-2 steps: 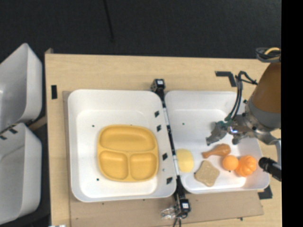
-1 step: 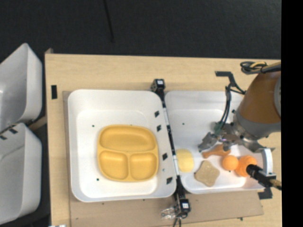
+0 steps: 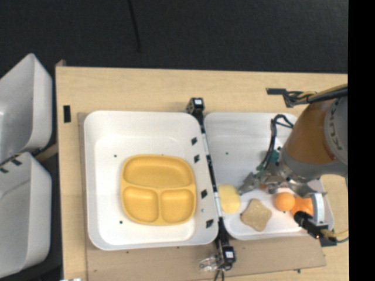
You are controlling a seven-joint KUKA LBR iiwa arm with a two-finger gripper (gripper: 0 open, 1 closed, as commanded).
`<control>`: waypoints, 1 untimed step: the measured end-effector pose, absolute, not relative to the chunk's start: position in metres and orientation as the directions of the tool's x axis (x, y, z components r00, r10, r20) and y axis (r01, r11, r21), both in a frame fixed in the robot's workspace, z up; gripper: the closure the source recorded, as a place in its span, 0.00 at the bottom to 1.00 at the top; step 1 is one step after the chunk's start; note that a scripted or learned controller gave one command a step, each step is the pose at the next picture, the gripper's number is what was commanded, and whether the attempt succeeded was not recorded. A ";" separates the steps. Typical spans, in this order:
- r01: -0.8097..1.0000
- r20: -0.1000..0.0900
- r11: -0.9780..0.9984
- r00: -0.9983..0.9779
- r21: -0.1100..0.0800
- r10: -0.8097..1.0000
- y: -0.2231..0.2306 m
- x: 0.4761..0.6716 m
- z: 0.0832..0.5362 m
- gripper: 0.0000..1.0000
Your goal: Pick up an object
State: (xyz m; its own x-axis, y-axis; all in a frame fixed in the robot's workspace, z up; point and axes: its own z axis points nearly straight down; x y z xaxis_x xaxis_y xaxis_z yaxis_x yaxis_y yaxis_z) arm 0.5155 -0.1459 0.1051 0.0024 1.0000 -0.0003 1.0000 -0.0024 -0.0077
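Note:
In the right bin [image 3: 234,139] lie a pale yellow block [image 3: 229,199] against the left wall, a tan biscuit-like piece [image 3: 256,214] near the front, and an orange ball [image 3: 284,201] beside an orange-and-white item [image 3: 309,206]. My gripper [image 3: 262,181] hangs low over the bin floor, just above these objects, between the yellow block and the orange ball. Its dark fingers [image 3: 251,181] point left, and nothing shows between them.
The left bin [image 3: 105,133] holds a yellow divided plate [image 3: 158,189]. A ridge with black clips [image 3: 205,163] separates the two bins. The arm's grey and orange body [image 3: 313,139] covers the right bin's right side. White objects [image 3: 20,157] stand off the bench at left.

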 end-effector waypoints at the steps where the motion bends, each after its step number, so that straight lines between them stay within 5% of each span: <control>1: 1.000 0.002 -0.009 0.009 -0.004 1.000 -0.146 0.518 0.117 1.00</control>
